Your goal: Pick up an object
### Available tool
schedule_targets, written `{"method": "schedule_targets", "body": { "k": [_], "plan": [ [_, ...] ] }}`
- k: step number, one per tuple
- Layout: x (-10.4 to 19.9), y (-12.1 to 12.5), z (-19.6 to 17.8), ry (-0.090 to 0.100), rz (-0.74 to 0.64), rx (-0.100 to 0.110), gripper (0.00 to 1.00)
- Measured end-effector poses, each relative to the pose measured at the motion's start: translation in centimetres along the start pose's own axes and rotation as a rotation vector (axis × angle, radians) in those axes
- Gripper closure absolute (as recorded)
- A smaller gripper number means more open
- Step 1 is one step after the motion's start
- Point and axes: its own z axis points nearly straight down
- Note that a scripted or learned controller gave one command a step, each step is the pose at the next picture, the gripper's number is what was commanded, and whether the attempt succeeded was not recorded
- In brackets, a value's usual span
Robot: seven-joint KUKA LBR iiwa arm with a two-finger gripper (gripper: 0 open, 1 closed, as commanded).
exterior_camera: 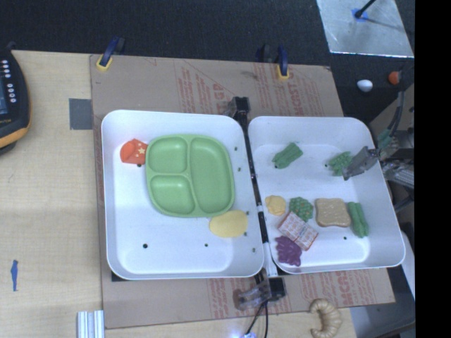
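My gripper reaches in low over the right bin from the right edge, its dark tip next to a small green toy at the bin's far right. It may be touching that toy; I cannot make out contact. A second green piece lies further left in the same bin. Along the near side sit a slice of toast, a long green vegetable, a green leafy piece, a small yellow item, a pink-and-white packet and purple grapes.
The left bin holds a green divided plate, a red item at the plate's left and a yellow piece at its near right. A beige curled object lies on the cardboard in front of the bins.
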Motion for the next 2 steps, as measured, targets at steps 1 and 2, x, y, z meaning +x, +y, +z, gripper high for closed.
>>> {"method": "schedule_targets", "body": {
  "k": [1,2],
  "plan": [
    [3.4,1.0,13.2,0.004,-0.004,0.012,0.00],
    [2.2,3.3,19.7,-0.002,-0.001,-0.002,0.00]
  ]
}}
